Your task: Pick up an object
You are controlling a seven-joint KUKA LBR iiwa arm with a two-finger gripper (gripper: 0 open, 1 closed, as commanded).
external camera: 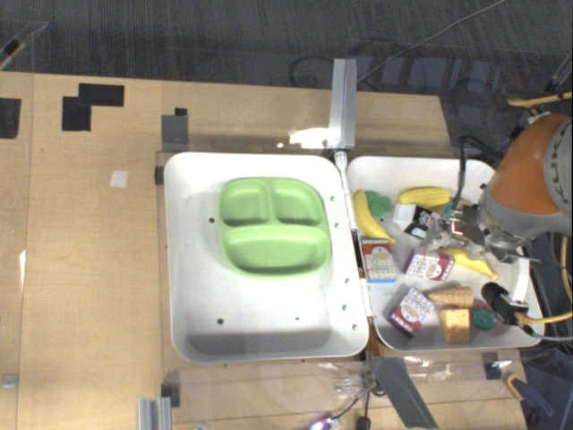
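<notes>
The gripper is seen low over the right bin, among packets; its state cannot be told.

Two white bins of smooth, slightly glossy plastic sit on a pale matt wooden bench. A green tray looks like matt plastic. The arm's orange band is smooth, faintly shiny. Far floor: dark rough carpet.

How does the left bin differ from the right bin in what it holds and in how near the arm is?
The left bin holds one green divided plate; the right bin holds many small items, bananas among them. The arm hangs over the right bin, away from the left bin. Both are shallow and white.
</notes>
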